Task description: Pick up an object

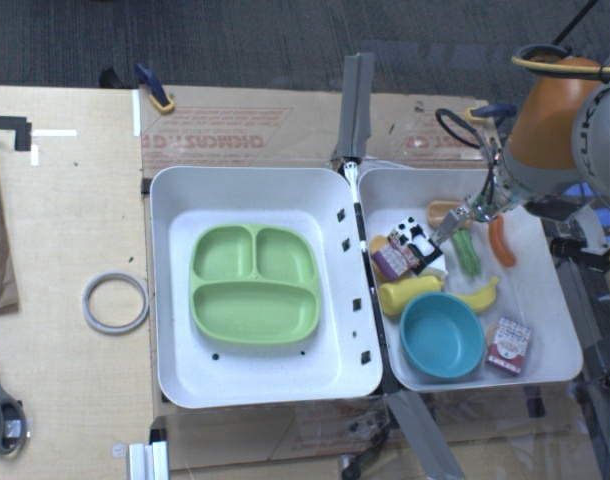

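The task names no single object; the gripper (453, 222) hangs over the pile in the right white bin (555, 368), its tip just above a black-and-white cow-patterned toy (413, 240). That toy is small and partly covered by the fingers, so its outline is hard to make out. Whether the fingers are apart or together cannot be told, and nothing can be seen held between them.

At 3 o'clock from the toy lies a green pod-shaped vegetable (467, 253), long axis running 12 to 6 with a slight lean. Beyond it an orange carrot-like piece (501, 242) lies along roughly the same line. A tan bread-like piece (443, 211) at 12 o'clock is half hidden by the gripper. At 8 o'clock sits a purple packet (390, 260), and at 6 o'clock a yellow block (409, 293) and a yellow banana (477, 295), the banana's long axis running 8 to 2. Below them stands a blue round bowl (442, 335), with a red-and-white printed packet (508, 346) at its 3 o'clock.

The left white bin (175, 368) holds a green three-compartment plate (255, 284). The arm's orange band (550, 118) is cut off at the right edge.
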Action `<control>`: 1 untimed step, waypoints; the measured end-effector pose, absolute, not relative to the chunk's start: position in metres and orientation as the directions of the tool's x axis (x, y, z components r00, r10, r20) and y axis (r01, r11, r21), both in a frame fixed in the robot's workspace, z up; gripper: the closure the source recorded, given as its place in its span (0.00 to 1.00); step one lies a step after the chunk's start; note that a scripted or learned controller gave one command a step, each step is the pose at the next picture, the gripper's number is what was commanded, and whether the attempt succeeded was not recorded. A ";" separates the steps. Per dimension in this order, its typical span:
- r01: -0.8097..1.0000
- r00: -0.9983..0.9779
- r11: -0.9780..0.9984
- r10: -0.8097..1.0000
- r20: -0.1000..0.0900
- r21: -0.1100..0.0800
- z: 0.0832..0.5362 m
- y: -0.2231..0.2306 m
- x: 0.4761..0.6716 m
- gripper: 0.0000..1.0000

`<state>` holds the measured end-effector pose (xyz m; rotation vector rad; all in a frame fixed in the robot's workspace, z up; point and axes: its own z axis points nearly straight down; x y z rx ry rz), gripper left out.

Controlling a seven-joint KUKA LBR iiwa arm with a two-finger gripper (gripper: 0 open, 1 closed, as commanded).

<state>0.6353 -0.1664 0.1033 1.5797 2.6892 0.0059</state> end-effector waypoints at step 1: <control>0.980 -0.198 0.198 0.980 -0.004 0.004 0.094 -0.157 0.660 0.00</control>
